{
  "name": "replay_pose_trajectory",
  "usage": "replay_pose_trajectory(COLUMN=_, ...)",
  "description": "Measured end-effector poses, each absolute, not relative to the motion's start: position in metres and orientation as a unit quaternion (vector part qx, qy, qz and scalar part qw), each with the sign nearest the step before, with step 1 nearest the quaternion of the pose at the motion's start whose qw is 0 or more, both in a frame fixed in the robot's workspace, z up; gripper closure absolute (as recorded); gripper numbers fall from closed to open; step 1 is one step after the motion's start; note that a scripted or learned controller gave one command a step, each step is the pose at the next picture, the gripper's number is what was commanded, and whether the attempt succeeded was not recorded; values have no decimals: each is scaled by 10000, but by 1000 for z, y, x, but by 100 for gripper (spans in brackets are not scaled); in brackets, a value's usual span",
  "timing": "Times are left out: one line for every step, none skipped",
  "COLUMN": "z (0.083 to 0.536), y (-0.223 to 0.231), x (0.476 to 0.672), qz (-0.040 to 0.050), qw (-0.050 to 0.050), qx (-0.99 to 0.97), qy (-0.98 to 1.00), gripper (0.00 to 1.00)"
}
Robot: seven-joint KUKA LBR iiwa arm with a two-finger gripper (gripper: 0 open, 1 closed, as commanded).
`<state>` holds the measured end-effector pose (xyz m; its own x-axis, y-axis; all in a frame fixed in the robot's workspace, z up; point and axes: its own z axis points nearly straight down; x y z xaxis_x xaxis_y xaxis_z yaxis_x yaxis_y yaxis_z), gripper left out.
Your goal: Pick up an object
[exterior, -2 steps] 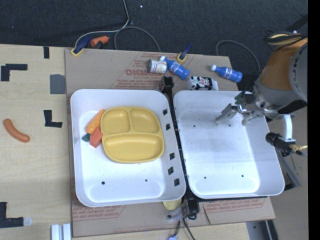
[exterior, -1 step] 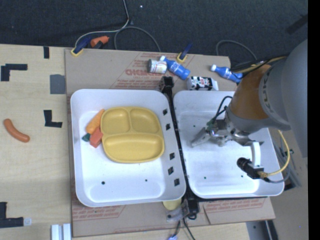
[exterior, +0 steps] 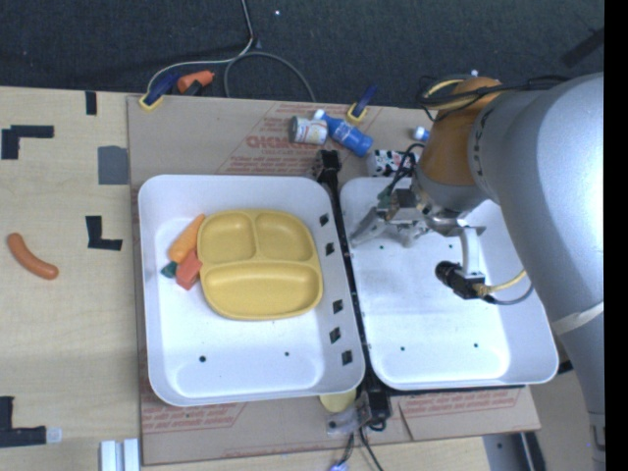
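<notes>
A yellow divided plate lies in the left bin. Tucked against the plate's left edge are an orange carrot-shaped toy and a small red and green piece. The grey arm with its orange band reaches over the right bin. My gripper hangs low over that bin's upper left part, close to the divider between the bins. Nothing shows in its grasp. The arm's bulk hides the right bin's far right side.
A blue and white bottle lies on the cardboard behind the bins, near a blue clamp. An orange clamp sits at the back left. An orange sausage-shaped toy lies on the bench far left. Cables run by the wrist.
</notes>
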<state>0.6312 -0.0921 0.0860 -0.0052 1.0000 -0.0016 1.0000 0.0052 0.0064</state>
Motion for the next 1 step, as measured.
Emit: replay_pose_trajectory(z=86, y=-136, x=667, qz=13, qw=21, qx=7068, qy=7074, gripper=0)
